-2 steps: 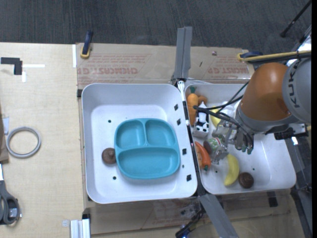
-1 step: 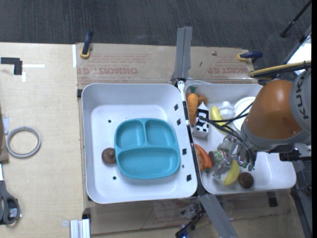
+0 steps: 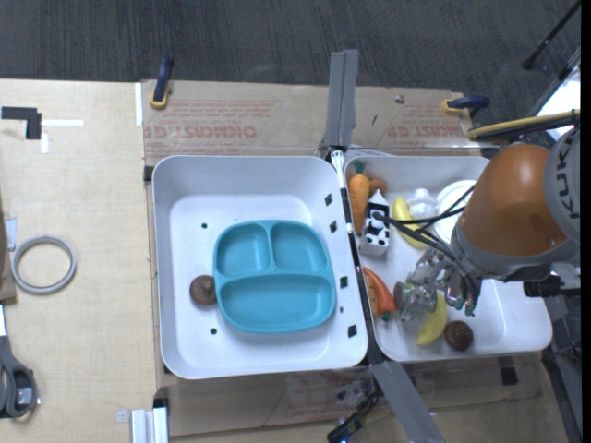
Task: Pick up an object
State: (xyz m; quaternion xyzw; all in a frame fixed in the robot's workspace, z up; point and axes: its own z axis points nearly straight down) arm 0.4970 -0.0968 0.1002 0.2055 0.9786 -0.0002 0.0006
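Camera view, pincer (image 3: 427,295) over banana (image 3: 432,327)

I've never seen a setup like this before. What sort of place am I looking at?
Probably a robotics lab test bench. A robot arm reaches over two white bins, one holding a teal divided plate, the other toy food such as a carrot and a banana.

My bench (image 3: 74,358) was pale wood, set against dark grey carpet (image 3: 231,17) along the top. A brown cardboard sheet (image 3: 240,118) lay flat on it, held by blue-and-yellow clamps (image 3: 162,81). A roll of grey tape (image 3: 42,263) rested at the left, above what looked like scissors (image 3: 17,386).
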